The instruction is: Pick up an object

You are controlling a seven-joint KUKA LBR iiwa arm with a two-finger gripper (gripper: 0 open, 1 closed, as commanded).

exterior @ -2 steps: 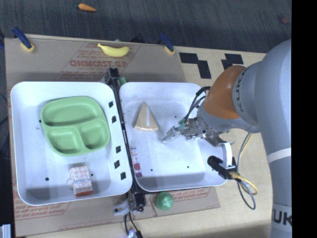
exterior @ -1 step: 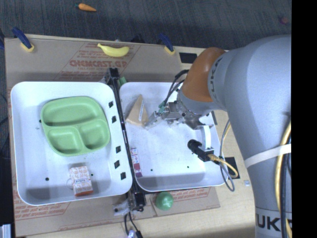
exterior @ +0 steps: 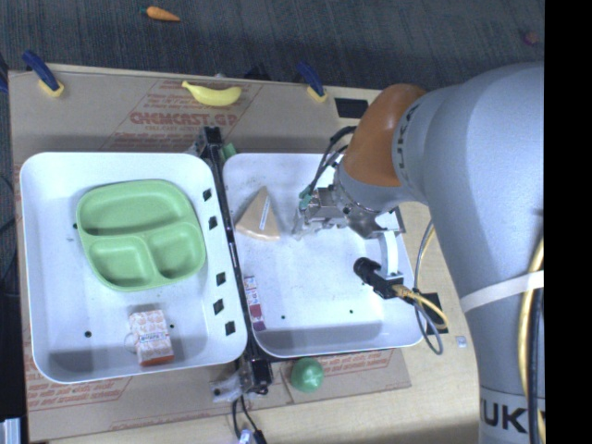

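A tan wedge-shaped object (exterior: 256, 217) lies in the upper left part of the right bin (exterior: 314, 331). My gripper (exterior: 306, 216) hangs low over that bin, just right of the wedge and close to its edge. The grey wrist and orange band above it hide much of the gripper. In the left bin (exterior: 37, 248) sit a green compartment tray (exterior: 139, 231) and a small red-and-white packet (exterior: 151, 335) near the front.
A yellow banana (exterior: 213, 92) rests on the cardboard behind the bins. A green ball (exterior: 306, 374) sits in front of the right bin. An orange carrot (exterior: 163, 13) lies on the floor. Black clips line the divider between the bins.
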